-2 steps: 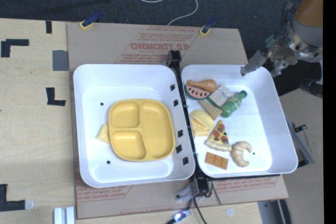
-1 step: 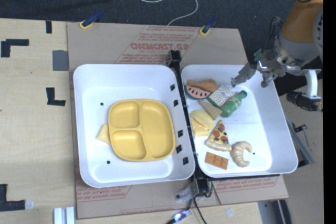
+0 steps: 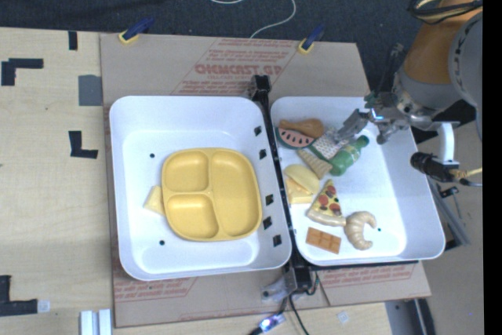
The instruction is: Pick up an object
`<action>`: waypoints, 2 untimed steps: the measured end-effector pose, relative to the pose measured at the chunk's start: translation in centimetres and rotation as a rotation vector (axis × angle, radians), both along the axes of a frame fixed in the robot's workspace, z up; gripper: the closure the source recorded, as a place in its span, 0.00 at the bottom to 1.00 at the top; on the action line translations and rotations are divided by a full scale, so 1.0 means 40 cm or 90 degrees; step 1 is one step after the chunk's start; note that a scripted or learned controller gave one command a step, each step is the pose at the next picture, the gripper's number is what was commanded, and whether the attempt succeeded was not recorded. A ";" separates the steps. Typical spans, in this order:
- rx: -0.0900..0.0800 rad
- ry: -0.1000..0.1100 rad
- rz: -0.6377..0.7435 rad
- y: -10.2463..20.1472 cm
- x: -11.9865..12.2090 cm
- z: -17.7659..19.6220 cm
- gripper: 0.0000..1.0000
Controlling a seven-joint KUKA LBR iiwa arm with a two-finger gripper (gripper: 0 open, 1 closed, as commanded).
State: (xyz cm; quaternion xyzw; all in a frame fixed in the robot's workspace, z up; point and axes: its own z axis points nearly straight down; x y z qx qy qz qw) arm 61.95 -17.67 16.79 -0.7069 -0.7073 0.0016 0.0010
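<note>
My gripper (image 3: 339, 137) hangs low over the back of the right bin (image 3: 408, 200), reaching in from the arm at the right. Its tip is just above a green bottle (image 3: 350, 155) and beside a ridged tan wafer (image 3: 312, 161). A brown drumstick (image 3: 303, 127) and a watermelon slice (image 3: 295, 140) lie just left of the tip. I see nothing lifted off the bin floor.
The right bin also holds yellow cheese pieces (image 3: 298, 183), a pizza slice (image 3: 325, 204), a croissant (image 3: 361, 229) and a brown cracker (image 3: 323, 240). The left bin (image 3: 133, 137) holds a yellow compartment plate (image 3: 210, 194) with a pale wedge (image 3: 152, 200) beside it.
</note>
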 end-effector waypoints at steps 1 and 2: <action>0.001 0.002 0.000 0.025 -0.010 -0.143 0.00; -0.001 -0.001 0.001 0.026 -0.011 -0.213 0.00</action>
